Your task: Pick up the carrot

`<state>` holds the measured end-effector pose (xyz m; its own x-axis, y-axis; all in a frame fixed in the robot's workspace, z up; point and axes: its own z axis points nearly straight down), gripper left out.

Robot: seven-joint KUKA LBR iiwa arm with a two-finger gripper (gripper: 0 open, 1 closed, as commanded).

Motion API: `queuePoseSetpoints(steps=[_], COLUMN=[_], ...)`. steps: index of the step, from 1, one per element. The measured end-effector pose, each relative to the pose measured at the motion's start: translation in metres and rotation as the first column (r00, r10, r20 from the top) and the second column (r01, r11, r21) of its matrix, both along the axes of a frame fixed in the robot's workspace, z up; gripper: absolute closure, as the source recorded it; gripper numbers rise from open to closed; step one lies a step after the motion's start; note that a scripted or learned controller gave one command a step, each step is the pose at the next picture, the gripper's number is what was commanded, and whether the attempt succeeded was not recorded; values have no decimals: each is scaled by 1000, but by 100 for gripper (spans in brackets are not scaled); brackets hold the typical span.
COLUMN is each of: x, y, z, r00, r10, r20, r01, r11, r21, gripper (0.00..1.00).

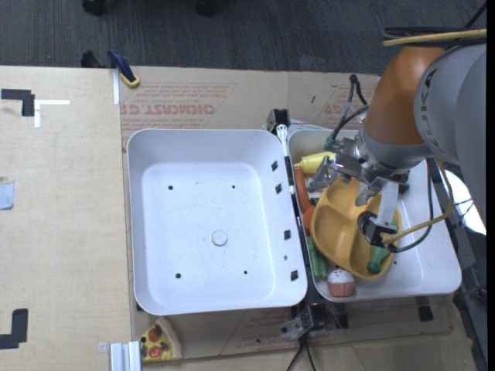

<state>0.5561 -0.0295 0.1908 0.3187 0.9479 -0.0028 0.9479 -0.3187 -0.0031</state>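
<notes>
In the right-hand bin [433,273], the gripper [370,207] is hanging low over a heap of toy food, at the end of the grey arm [452,99] that is reaching in from the right with its orange band [402,91] showing above the wrist. The carrot [301,188] is lying along the left wall of that bin, a slim orange shape running up and down beside the divider between the two bins, and part of it is being hidden by a yellow bowl [340,234]. The bowl is resting tilted in the middle of the bin, just beneath the gripper, and whether the two are touching cannot be told. Whether the gripper is spread or closed cannot be told either, and nothing is showing as caught in it. A yellow banana-like piece [313,161] is sitting at the top of the heap, near the carrot's upper end. A small cupcake [340,283] is standing at the bin's near edge, below the bowl. A green piece [376,265] is peeking out at the bowl's lower right rim. The left-hand bin [155,207] is sitting just beside, and a toy pizza slice [156,342] is lying on the cardboard below it.
</notes>
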Motion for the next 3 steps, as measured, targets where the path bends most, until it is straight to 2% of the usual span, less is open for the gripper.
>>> queuePoseSetpoints(steps=[1, 2, 3], x=[10, 18, 26], y=[-71, -135, -162], z=[-46, -89, -91], r00=[997, 999, 990], r10=[-83, -36, -141], r20=[0, 22, 14], r01=[83, 36, 140], r11=[997, 999, 990], r21=[0, -5, 8], gripper=[0, 0, 0])
